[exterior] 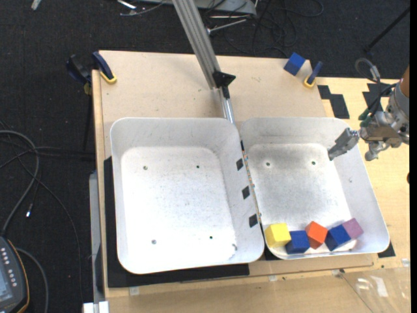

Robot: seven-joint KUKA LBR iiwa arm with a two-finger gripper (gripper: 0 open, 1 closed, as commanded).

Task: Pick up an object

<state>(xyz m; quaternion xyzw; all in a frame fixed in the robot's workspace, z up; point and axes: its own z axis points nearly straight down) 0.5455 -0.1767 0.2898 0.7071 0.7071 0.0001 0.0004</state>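
The claw (357, 146) hangs released and empty, approach not begun; it must drop toward the cubes (315, 235) well below-left.

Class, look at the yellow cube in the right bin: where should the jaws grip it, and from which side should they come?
Grip the yellow cube from above, jaws on its near and far faces. Its right face touches a blue cube and its left face sits close to the bin wall, so those sides leave little room. The gripper hovers at the bin's far right rim.
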